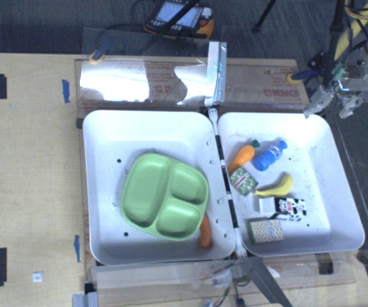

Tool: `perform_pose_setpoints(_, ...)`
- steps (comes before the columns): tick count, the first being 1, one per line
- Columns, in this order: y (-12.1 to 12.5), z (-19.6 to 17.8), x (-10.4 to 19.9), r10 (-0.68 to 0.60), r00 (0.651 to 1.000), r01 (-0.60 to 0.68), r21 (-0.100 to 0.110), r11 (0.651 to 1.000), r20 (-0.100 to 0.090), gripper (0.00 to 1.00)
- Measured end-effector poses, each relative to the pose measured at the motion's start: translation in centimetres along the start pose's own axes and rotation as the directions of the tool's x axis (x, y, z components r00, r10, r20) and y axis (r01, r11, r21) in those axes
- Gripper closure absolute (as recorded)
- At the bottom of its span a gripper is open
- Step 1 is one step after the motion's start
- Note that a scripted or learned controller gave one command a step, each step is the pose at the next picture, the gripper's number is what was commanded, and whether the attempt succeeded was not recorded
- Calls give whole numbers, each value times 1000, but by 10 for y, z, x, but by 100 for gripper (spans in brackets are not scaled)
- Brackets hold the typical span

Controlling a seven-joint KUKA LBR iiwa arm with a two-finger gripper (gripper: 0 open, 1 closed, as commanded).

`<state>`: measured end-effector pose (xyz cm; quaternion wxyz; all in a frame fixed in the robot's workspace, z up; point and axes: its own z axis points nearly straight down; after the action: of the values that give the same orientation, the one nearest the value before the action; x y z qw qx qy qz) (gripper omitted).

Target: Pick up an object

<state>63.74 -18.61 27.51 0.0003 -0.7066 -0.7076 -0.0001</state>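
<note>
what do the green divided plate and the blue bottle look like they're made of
Green divided plate: likely moulded plastic, matte, with uniform colour and soft rounded compartments. Blue bottle: probably plastic too, slightly glossy, with a pale cap end; too small to be sure.

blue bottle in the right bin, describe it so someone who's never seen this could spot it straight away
Of the two white bins, take the right bin. Near its far edge, in the cluster of small items, the blue bottle lies on its side, slanting, just right of the orange carrot and above the yellow banana. It is the only blue item there, with a white cap end.
</note>
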Motion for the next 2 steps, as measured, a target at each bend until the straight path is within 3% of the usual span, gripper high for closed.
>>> perform_pose_setpoints(1,24,161,42,-95,995,95,-1,995,0,0)
perform_pose_setpoints(2,-16,189,72,-163,987,163,-4,987,1,0)
